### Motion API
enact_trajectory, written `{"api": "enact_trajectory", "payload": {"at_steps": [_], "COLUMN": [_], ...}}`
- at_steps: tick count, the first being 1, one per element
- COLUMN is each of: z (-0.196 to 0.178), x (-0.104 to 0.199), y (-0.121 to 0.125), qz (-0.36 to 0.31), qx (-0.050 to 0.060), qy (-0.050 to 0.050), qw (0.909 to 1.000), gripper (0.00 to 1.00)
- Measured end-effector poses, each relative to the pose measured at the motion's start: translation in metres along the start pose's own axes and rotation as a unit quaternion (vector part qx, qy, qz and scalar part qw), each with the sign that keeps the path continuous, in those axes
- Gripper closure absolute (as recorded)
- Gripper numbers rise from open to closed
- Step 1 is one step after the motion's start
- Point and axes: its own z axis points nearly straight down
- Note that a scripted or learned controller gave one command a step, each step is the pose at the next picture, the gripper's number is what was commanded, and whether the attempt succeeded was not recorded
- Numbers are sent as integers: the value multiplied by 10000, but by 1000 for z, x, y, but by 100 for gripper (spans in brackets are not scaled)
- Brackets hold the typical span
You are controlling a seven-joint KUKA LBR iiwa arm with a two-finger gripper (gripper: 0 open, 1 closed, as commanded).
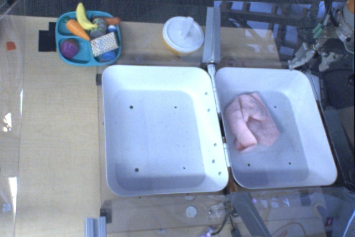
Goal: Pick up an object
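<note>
Bench: wooden top [50,136] under your two white bins; dark floor beyond.
Cloth: your target, a crumpled pink cloth [252,121], lies loose in the right bin [310,175], toward its left wall, likely dropped there for an easy top grab.
Left bin: [122,175], bare floor showing.
Clutter: blue toy tray [61,55] and white lidded cup [183,34] sit outside the bins.
Gripper: [313,53], at the upper right by the frame, well apart from the cloth; cut off and blurred, so you cannot tell its state.

The cloth [252,121] is pale pink. Both bins [111,119] are white. The tray [62,56] is blue, holding a yellow banana [83,16], an orange carrot [76,28] and a purple piece [69,48]. The bench [50,136] is light tan.
</note>
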Motion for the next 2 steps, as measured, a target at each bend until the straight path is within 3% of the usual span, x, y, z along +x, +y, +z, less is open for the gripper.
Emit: {"api": "enact_trajectory", "payload": {"at_steps": [1,2], "z": [-152,-1], "x": [15,23], "y": [25,0], "qz": [944,228], "qx": [-15,14], "qy": [-9,6], "qw": [9955,9997], "gripper": [0,0]}}
